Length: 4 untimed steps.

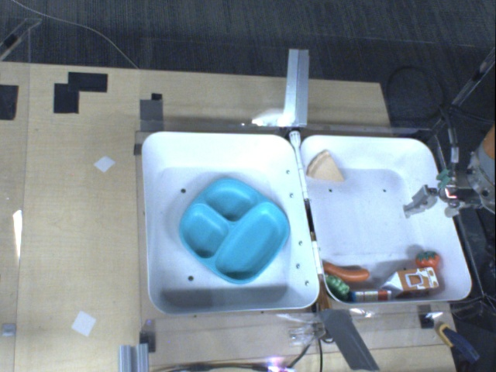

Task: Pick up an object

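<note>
Two white bins sit side by side on a wooden bench. The left bin (155, 208) holds a blue divided plate (234, 229). In the right bin (372, 208), a tan wedge (324, 166) lies at upper left; a sausage (346, 271), a carton (418, 280) and small items crowd the lower edge. The gripper (422, 199) hovers at the bin's right side, holding nothing; how it is set is too small to tell. Nothing lies beneath it, so a straight descent would likely miss. The lower pile sits against the wall, risking a bump.

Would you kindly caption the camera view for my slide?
Claw over right bin; blue divided plate in left bin.
</note>
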Each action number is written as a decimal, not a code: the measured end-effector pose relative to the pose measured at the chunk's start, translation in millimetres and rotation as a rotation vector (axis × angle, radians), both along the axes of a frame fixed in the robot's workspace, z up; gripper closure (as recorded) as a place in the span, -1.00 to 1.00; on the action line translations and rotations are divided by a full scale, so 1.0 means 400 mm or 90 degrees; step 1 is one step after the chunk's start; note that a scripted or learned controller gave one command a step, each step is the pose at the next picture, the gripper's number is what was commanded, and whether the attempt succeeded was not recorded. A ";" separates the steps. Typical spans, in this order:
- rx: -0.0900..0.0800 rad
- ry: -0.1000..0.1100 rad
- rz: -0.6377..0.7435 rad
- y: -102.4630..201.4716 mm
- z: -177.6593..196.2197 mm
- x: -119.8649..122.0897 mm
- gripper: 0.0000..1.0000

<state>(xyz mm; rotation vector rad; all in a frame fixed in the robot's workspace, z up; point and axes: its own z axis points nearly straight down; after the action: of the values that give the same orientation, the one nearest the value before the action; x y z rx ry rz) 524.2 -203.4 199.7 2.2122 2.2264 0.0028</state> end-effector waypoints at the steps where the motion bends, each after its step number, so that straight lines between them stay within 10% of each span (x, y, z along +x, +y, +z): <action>1: 0.000 -0.001 -0.030 -0.004 -0.261 -0.081 -1.00; 2: -0.004 -0.008 0.178 0.164 -0.274 -0.081 -1.00; 4: -0.004 -0.005 0.444 0.102 -0.278 0.176 -1.00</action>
<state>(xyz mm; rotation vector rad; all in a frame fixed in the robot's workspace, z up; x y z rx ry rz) 594.5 -162.5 88.5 1.3147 2.8398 0.0047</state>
